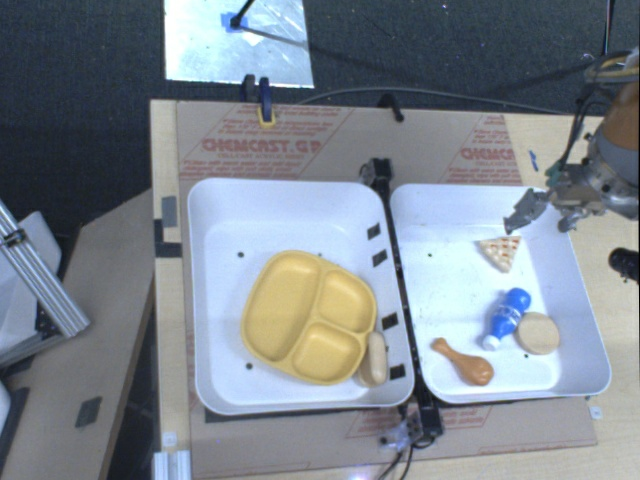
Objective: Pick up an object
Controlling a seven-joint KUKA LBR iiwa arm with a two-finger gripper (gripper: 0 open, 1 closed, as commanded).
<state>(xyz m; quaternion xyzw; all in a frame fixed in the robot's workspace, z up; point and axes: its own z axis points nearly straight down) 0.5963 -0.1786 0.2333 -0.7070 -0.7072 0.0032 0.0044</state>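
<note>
Camera view: grey two-finger gripper hangs with jaws spread and empty over the right white bin, just above the triangular pizza-slice toy lying there.

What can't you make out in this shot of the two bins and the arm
- Arm: cut off by the camera view's right edge.
- Gripper: too small and blurred to tell open from shut, or how high it sits above the pizza slice.
- Blue bottle: label too small to read.
- Beige oblong thing beside the yellow tray: too small to identify.
</note>
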